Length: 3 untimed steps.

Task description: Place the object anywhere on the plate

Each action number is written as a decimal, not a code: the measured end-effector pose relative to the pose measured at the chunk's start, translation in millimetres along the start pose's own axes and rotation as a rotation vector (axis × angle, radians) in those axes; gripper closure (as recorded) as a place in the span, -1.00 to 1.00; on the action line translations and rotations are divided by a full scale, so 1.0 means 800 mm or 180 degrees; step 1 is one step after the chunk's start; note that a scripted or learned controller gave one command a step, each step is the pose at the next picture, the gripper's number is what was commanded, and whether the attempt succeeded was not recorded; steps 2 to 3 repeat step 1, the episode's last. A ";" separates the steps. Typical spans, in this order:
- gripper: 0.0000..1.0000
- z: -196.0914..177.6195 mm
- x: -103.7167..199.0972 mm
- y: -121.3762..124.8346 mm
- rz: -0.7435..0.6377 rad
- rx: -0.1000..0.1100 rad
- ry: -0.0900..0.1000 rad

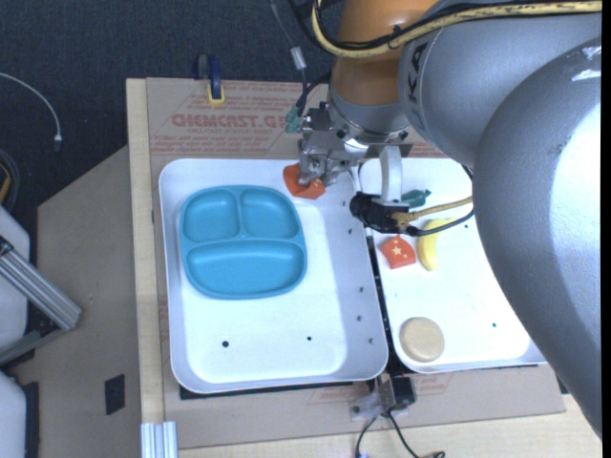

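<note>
Orange object [304, 183] under pincer [313, 172], long axis across; blue plate [243, 241] beside

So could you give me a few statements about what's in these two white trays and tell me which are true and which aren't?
1. The blue divided plastic plate lies in the left white bin. True.
2. The small orange object already rests on the blue plate. False: it sits on the bin floor beyond the plate's far right corner, under the robot's hand.
3. A round beige disc lies in the right white bin. True.
4. The yellow banana-shaped toy is in the left bin. False: it is in the right bin, beside a red strawberry-like toy.
5. The blue plate has one undivided well. False: it has three compartments.
</note>
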State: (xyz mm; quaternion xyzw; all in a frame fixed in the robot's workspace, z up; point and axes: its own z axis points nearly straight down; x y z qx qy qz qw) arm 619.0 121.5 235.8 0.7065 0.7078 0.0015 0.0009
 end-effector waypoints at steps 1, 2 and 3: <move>-1.00 0.001 -0.001 0.000 0.0002 0.0007 -0.0004; -1.00 0.001 -0.001 0.000 0.0002 0.0007 -0.0004; -1.00 0.001 -0.001 0.000 0.0002 0.0007 -0.0004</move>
